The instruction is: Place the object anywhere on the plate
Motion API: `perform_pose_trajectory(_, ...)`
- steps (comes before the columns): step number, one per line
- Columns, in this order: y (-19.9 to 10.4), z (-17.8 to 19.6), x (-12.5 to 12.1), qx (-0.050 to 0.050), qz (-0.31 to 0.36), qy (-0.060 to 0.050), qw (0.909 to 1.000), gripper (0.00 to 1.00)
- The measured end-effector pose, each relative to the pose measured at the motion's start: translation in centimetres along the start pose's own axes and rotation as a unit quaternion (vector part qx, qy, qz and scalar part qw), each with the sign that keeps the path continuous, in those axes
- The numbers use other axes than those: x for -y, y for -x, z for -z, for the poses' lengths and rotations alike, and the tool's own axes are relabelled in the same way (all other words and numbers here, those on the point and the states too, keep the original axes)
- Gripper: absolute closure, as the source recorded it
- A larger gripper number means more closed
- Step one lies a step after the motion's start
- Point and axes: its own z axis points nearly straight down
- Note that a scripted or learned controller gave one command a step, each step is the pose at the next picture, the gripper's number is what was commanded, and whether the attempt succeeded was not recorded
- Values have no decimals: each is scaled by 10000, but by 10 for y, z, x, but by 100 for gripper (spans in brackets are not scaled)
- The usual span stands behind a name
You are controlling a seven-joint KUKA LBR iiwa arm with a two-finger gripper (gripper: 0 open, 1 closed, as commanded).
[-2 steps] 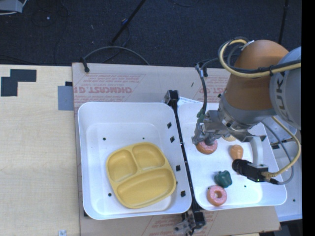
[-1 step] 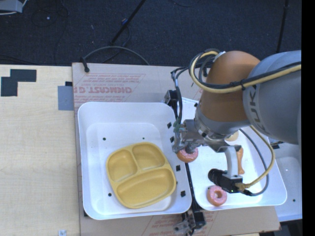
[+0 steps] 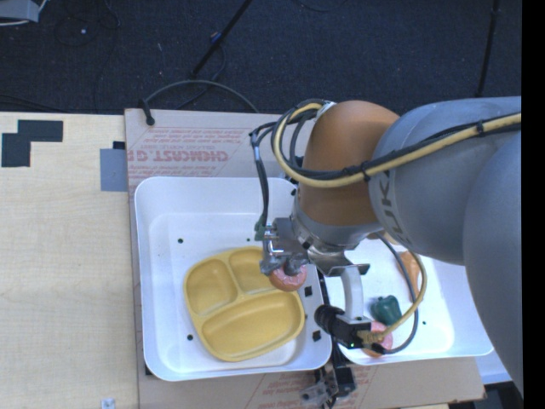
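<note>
The end effector (image 3: 285, 267) is hanging low over the left bin (image 3: 162, 228), at the right edge of the yellow plate (image 3: 243, 309), and a small pink rounded object (image 3: 288, 278) is sitting directly under its metal tip; whether the fingers are closed on that object or merely hovering above it cannot be told, since the wrist is hiding them from this angle. The pink object is lying at the plate's upper right rim, over or just touching the edge of the small upper compartment, close to the wall that divides the two bins. The plate itself is a three-compartment tray lying tilted in the lower middle of the left bin, its large compartment toward the near wall. Nearest the camera, in the right bin (image 3: 443, 331), a green object (image 3: 387, 308) is resting beside a small pink and orange piece (image 3: 379, 339), and an orange object (image 3: 411, 269) is showing partly behind the cables a little farther back. The arm (image 3: 443, 186) is reaching in from the right, its orange band (image 3: 341, 160) sitting above the wrist with black and yellow cables (image 3: 285, 143) looping around it. Farther back, a cardboard sheet (image 3: 187, 152) with red lettering is lying under the bins on the pale wooden surface (image 3: 60, 271), and beyond that a dark carpeted floor (image 3: 170, 41) is stretching away.
</note>
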Motion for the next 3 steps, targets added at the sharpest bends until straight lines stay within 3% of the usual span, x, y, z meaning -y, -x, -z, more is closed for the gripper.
perform_pose_trajectory(1, -50, -14, 8, 8, -6, 0, 10000, 100)
perform_pose_trajectory(2, -58, 5, 3, 8, -20, 22, 10000, 100)
perform_pose_trajectory(3, -58, 4, 3, 12, -23, 13, 10000, 0)
